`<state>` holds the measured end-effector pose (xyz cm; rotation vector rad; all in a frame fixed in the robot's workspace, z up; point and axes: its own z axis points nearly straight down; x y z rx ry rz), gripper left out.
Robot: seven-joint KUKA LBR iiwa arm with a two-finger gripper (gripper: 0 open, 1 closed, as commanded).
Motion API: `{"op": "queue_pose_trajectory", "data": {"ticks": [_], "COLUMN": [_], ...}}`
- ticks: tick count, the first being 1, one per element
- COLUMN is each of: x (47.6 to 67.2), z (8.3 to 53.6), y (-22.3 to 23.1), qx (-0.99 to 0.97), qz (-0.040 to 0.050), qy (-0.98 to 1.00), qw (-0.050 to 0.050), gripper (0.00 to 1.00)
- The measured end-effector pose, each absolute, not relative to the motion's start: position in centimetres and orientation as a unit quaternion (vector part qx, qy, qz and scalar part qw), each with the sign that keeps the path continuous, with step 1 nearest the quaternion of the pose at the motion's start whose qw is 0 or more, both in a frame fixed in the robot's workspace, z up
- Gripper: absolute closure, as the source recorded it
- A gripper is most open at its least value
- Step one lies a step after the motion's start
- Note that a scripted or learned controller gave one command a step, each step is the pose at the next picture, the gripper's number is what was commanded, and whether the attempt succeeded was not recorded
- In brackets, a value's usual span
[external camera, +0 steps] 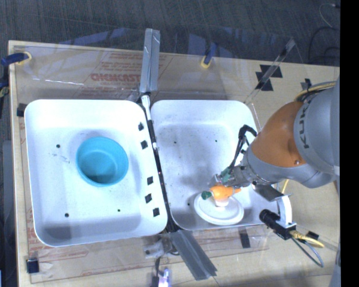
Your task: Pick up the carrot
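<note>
A small orange carrot (221, 192) lies over the far edge of a white plate (218, 214) in the near right corner of the right bin (191, 130). Its green end points toward my gripper (230, 179). The gripper hangs right at the carrot's far right end, touching or almost touching it. The wrist and the arm's orange band cover the bin's right wall above it.
A blue bowl (103, 161) stands in the middle of the left bin (54, 124). The divider between the two bins carries several small black clips (149, 181). Most of the right bin's floor to the gripper's left is bare.
</note>
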<state>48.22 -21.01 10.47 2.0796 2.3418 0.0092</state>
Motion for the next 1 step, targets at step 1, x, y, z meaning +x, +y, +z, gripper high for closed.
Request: {"op": "queue_pose_trajectory", "data": {"ticks": [1], "x": [47.77], "z": [22.28], "y": [-13.89], "qx": [0.741], "qz": [0.0002], "qy": [0.672], "qw": [0.000], "gripper": [1.00]}}
